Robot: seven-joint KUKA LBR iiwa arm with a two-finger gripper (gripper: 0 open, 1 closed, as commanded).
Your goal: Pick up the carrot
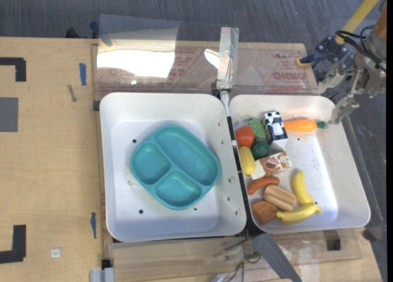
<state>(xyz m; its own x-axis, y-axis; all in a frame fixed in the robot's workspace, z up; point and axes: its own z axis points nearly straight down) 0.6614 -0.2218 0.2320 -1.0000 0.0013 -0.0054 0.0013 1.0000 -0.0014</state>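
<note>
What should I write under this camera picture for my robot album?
Robot hand hovers beside the carrot in the right bin of toy food.

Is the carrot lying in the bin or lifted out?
In: the carrot lies flat on the right bin floor, near its far edge.

The carrot [300, 126] lies in the right bin [344, 207], behind the bananas [300, 199].
</note>
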